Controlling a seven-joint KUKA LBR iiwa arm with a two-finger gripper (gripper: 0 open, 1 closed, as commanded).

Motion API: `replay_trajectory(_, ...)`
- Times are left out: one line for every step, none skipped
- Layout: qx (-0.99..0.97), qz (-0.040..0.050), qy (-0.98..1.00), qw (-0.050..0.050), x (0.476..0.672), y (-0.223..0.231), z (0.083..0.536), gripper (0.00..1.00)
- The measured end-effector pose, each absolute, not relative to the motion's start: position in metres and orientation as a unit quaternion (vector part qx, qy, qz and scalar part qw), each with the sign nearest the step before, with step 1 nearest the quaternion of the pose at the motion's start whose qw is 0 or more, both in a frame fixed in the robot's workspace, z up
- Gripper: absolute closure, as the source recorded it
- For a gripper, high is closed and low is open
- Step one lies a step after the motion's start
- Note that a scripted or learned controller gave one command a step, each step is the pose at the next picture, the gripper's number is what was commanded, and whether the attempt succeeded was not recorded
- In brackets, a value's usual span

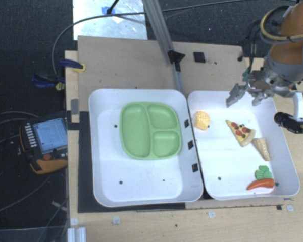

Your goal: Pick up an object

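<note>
Gripper (245, 96) upper right, jaws spread, nothing pinched, hovering over right bin (288, 160) rim above pizza slice (241, 131), likely target.

Divided plate (150, 130) sits in the left bin (103, 185). In the right bin (227, 185): popcorn piece (202, 120) by the left wall, pizza slice (241, 131) mid-bin, cone (262, 148) just right of it, carrot (261, 180) at the near right corner.
</note>
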State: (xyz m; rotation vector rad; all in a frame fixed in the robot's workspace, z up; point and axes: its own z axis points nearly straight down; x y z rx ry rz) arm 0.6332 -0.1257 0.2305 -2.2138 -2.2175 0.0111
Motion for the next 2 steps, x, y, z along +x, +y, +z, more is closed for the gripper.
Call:
replay_trajectory(-0.706,-0.0006,-0.708,-0.001,0.636,-0.125,0.239,0.0)
replay_trajectory(-0.707,0.0007,-0.707,0.0,0.632,-0.134,0.192,0.0)
